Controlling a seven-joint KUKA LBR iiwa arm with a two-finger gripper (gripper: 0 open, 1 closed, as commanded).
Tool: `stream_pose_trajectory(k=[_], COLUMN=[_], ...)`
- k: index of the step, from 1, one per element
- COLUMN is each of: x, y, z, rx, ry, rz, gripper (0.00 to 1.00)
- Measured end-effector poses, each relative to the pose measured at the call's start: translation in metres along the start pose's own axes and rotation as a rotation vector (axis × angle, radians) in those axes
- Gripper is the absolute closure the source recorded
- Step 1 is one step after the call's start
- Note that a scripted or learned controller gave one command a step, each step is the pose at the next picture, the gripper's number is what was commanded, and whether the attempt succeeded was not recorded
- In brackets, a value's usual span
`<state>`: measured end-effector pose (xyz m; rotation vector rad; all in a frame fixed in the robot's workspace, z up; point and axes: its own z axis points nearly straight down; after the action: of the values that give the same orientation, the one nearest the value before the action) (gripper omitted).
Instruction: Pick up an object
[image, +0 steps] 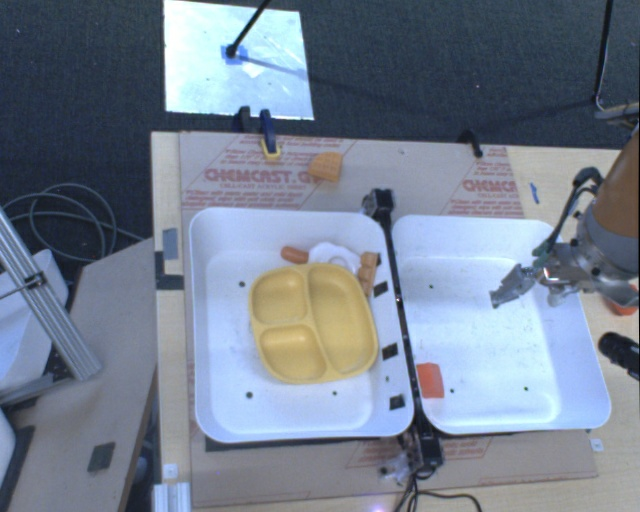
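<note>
Right now the hand hangs over the right bin, its dark fingers pointing toward the divider, with nothing between them. Whether those fingers are apart or together I cannot tell — they merge into one dark wedge at this slant.

The nearest candidate for a pick is the small orange block, lying below and somewhat to the left of the hand, close to the bin's left wall. Further left, in the left bin, sit a yellow divided tray, a small orange sausage-shaped piece, a white piece and a tan peg just beyond the tray's far edge.

To do this step well, I'd judge the hand should centre squarely above the orange block before descending, approach straight down, and keep clear of the bin wall — the block lies near enough to it that a finger could catch the rim.

The arm itself is cut off at the picture's edge, so the wrist angle is hard to read. The white piece is partly hidden behind the tray and blends into the bin.
</note>
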<state>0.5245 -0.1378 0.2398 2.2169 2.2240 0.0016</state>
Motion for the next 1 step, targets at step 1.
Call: stream_pose_trajectory(k=[1], x=[0.1297], y=[-0.0005], z=[-0.0779], rx=[-0.009], ry=[0.004], rz=[-0.014], gripper=[0.0])
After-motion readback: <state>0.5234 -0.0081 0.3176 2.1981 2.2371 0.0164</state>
